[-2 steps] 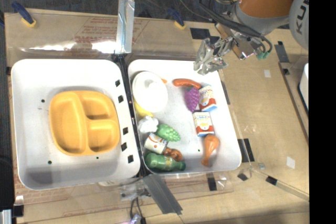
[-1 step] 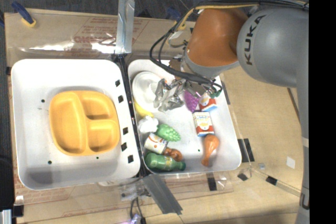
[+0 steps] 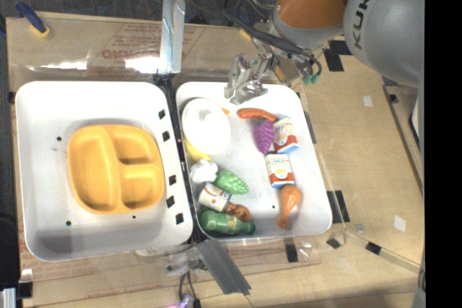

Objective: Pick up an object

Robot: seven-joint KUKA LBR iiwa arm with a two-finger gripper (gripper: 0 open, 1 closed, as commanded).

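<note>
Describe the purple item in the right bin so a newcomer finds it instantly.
Start at the right white bin. Near its far edge lies a red sausage; directly below it sits the toy grape bunch, beside a small carton. It is the sole purple, bumpy thing there.

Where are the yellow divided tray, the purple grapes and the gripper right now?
yellow divided tray (image 3: 115, 168): camera view, on its centre divider, in the left bin.
purple grapes (image 3: 263, 135): camera view, middle of the bunch.
gripper (image 3: 244, 89): camera view, between its fingertips, over the right bin's far edge.
</note>
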